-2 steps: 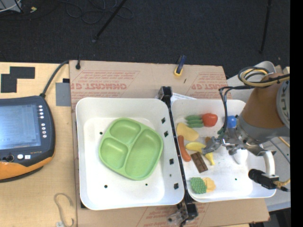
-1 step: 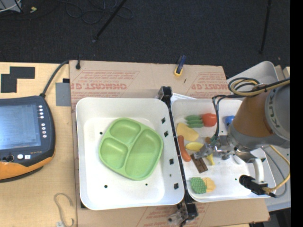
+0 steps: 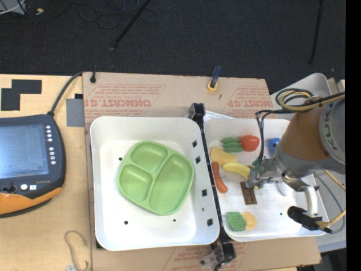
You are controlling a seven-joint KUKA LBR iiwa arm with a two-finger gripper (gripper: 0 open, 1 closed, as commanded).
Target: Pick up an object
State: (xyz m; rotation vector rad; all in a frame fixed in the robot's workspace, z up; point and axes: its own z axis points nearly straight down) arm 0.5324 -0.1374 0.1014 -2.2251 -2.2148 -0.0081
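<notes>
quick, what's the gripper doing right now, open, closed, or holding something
Gripper: low in the right bin, over the brown block beside the banana. Open or closed cannot be told; nothing seen held.

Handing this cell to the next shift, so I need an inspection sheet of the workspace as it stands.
Surface: two white bins side by side, left bin, right bin, on cardboard.
Job's things: in the right bin, banana, red-and-green vegetable, orange sausage, brown block, green-and-yellow corn, blue item.
Clutter: green divided plate in the left bin.
Grippers: gripper low over the brown block.
Cables: black cables on the floor.
Surroundings: teach pendant at left.
</notes>
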